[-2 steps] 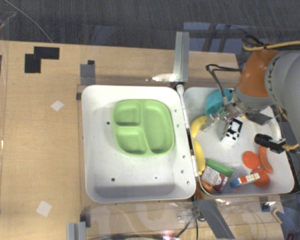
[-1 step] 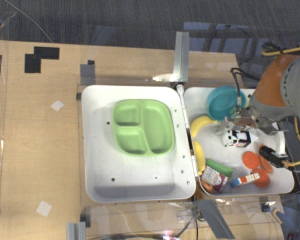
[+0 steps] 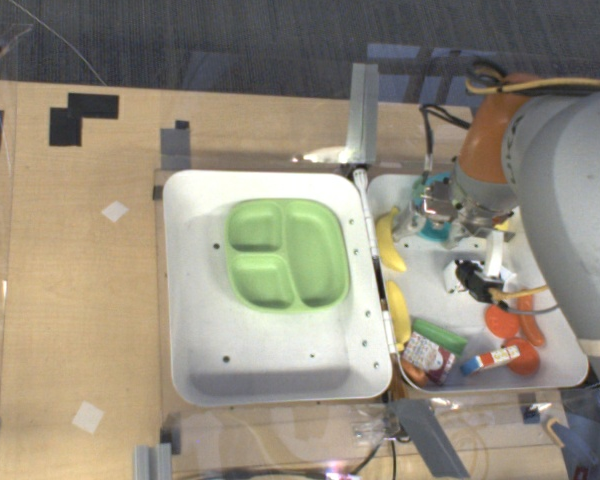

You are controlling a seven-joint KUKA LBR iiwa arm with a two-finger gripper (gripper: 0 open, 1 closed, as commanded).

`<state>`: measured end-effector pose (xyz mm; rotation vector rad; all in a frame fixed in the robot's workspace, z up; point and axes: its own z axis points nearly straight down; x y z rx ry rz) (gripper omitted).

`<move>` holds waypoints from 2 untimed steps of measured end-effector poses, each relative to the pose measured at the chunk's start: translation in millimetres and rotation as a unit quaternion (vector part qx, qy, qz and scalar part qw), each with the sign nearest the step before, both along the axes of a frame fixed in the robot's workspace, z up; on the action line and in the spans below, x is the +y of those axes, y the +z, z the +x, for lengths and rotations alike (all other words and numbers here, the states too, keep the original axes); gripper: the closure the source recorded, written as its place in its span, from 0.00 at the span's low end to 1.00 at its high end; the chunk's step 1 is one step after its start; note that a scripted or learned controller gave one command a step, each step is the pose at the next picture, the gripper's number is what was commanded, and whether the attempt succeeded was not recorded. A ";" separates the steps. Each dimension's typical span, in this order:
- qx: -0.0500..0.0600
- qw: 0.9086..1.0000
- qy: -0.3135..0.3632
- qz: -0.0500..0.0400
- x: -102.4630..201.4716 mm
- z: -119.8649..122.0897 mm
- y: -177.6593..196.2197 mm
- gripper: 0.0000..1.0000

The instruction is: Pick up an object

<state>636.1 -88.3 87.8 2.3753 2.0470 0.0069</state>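
Note:
My gripper (image 3: 432, 211) hangs over the back left part of the right bin (image 3: 570, 373), below the arm's orange band. A small teal object (image 3: 436, 232) shows right under it; whether it is held is unclear. A yellow banana (image 3: 386, 244) lies just left of the gripper along the bin's left wall. A second yellow banana (image 3: 400, 314) lies nearer the front. At the front of this bin are a green packet (image 3: 439, 335), a dark snack packet (image 3: 425, 357), a blue, white and red tube (image 3: 490, 360) and orange-red pieces (image 3: 508, 324).
The left bin (image 3: 210, 368) holds a green divided plate (image 3: 285, 253) near its middle. A metal post (image 3: 363, 118) stands at the back between the two bins. The arm's large grey body (image 3: 570, 208) covers the right bin's right side.

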 end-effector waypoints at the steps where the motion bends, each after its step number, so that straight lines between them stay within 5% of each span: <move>1: 0.032 0.999 -0.006 0.004 -1.7 21.9 -1.3 0.00; 2: 0.017 1.000 0.000 -0.001 -1.3 27.7 12.1 1.00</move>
